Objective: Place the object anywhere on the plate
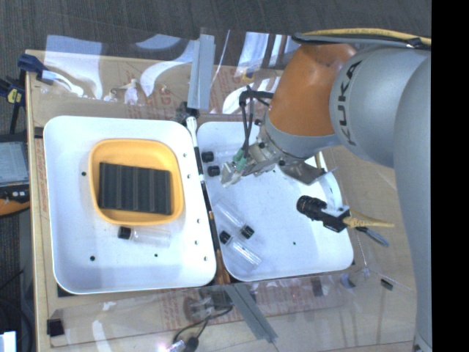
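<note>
- Claw (236, 169) on the grey arm with the orange band hangs low over the upper left part of the right shallow white bin (308, 249), near the divider wall (released or clenched, I cannot tell).
- Open room: bare floor spreads to the claw's lower right, while the divider side is tight.
- Two small black round pieces (207, 155) lie between the claw and the divider, just beside it.
- Below the claw lie two clear plastic tubes (227, 215), one by the bin's front edge, with two small black caps (247, 231) between them.
- Across the divider, the left shallow white bin (73, 257) holds a yellow rounded-square plate (135, 151).
- A black ribbed rectangular block (135, 185) lies flat on that plate, with yellow rim showing all round.
- A clear black-capped tube (146, 234) rests on the floor just beside the plate's lower edge.
</note>
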{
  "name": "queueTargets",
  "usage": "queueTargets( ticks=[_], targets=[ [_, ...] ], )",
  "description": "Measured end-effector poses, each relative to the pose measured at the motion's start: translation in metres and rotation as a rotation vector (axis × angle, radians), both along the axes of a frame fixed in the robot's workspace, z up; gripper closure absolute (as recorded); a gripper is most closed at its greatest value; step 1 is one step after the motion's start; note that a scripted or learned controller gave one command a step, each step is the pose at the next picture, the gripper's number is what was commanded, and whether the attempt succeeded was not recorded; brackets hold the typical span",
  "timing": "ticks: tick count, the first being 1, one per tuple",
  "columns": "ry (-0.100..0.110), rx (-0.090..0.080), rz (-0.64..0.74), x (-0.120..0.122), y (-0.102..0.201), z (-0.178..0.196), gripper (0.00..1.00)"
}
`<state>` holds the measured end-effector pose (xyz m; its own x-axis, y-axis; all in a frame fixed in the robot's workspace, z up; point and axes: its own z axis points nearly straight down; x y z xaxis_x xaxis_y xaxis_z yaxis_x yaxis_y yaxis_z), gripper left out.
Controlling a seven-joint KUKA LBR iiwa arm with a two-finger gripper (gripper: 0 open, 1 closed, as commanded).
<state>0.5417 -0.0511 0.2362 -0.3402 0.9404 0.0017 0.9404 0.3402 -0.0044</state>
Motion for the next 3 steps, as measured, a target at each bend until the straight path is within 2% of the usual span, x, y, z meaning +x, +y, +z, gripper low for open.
queueTargets(
  ticks=[1,2,3],
  targets=[
    [0.0,0.001,0.206,-0.018,0.043,-0.045,1.0],
    [0.0,0.001,0.205,-0.018,0.043,-0.045,0.0],
    [-0.004,0.0,0.4,0.047,0.02,-0.044,0.0]
  ],
)
